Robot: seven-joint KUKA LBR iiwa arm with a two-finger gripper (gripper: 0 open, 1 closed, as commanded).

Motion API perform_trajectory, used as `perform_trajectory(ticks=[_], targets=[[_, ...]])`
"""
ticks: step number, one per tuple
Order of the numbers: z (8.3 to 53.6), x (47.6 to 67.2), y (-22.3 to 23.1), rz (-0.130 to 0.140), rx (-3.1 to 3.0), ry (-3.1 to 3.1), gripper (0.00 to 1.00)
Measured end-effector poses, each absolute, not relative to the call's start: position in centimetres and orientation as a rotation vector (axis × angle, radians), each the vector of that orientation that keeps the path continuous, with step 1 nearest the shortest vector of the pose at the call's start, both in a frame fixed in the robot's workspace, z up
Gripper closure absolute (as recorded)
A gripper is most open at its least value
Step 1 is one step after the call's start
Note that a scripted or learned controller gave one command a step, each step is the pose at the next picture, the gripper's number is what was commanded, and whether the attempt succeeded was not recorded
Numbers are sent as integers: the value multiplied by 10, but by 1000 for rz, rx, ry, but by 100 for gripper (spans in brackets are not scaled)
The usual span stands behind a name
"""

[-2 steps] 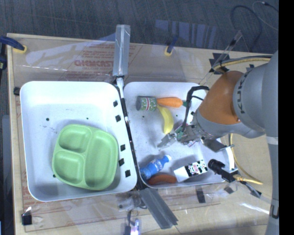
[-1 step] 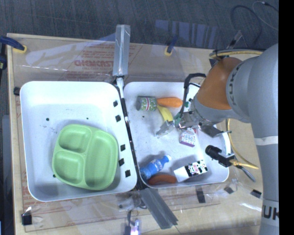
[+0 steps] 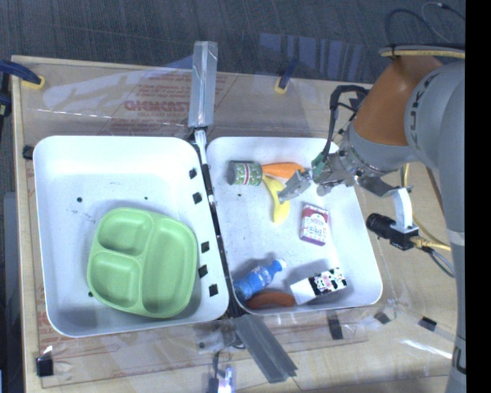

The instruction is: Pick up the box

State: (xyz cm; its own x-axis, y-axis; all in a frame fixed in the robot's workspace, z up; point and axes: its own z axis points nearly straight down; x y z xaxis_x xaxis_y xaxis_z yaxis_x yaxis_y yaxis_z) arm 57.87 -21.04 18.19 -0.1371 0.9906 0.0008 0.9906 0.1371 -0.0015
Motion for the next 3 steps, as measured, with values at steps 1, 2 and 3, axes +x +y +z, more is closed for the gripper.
perform_trajectory(ticks=[1, 2, 3], targets=[[91, 555, -209, 2, -1992, -2426, 0], [157, 536, -211, 2, -2035, -2392, 0], [91, 547, -210, 3, -2080, -2350, 0]])
